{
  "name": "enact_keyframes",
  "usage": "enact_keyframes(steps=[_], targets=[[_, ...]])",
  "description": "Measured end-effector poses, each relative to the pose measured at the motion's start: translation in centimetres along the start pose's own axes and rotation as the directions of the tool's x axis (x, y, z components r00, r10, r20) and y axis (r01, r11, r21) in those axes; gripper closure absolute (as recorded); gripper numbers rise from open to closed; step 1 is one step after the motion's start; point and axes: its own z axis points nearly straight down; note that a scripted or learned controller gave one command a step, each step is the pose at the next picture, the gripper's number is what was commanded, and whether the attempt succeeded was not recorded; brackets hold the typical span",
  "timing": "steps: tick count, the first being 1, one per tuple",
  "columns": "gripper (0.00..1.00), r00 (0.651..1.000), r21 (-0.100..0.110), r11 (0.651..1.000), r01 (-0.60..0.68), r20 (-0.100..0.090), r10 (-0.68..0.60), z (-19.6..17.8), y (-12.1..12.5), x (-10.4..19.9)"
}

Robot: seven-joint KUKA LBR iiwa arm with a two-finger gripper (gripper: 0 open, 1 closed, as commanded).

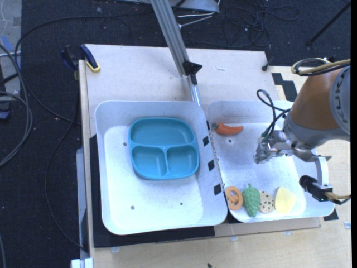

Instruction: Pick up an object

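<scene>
White bins: two shallow ones side by side on the bench, the left bin (111,205) and the right bin (245,110), their inner edges overlapping a little in the middle.
Left bin: it holds a blue tray (164,148) with three compartments, lying flat toward the bin's far half.
Right bin: all the small objects are here.
Carrot: an orange carrot (228,129) lies near the far left corner of the right bin, close to the dividing edge, well apart from everything else.
Near row: along the near edge of the right bin sit a pretzel (234,197), a green piece (251,200), a cookie (266,202) and a yellow piece (284,200), packed one beside the next; the green piece seems to touch the pretzel and the cookie.
Arm: grey with an orange band, it comes in from the right and bends down over the right bin.
Gripper (262,155): it sits low over the bare middle of the right bin, between the carrot and the near row, near neither.
Grip: from where I stand I cannot tell how it is set; nothing shows in it.
Pole: a metal pole (170,29) slants up from the far edge between the bins.
</scene>
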Motion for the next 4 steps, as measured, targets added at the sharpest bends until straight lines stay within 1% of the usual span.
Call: enact_keyframes(steps=[1,2,3,4], targets=[[1.0,1.0,-0.005,1.0,0.005,0.001,-0.005,-5.7,1.0,0.5],[1.0,1.0,-0.005,1.0,0.005,0.001,-0.005,-10.6,1.1,0.5],[1.0,1.0,0.001,1.0,0.005,-0.001,-0.005,-11.1,0.5,6.0],[1.0,1.0,0.001,1.0,0.009,-0.001,-0.009,-10.7,1.3,11.3]])
